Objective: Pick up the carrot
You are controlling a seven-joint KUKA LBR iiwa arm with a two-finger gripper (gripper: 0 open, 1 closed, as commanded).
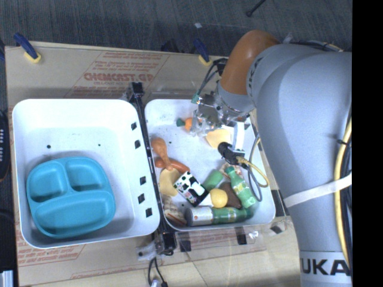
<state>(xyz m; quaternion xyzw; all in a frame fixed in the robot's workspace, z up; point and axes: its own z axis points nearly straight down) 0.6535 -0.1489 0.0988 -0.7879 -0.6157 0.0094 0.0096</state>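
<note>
Orange carrot (187, 124), end effector (200, 121) adj., clutter nr.

The carrot (188, 123) is a small orange piece with a green tip pointing left, lying on the white floor near the top of the frame's right-hand bin, just left of centre.

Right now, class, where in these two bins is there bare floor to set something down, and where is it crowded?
Left bin: bare floor behind the blue tray. Right bin: a bare patch at its far left, beside the carrot. Its near half is crowded with bottles and toys.
</note>
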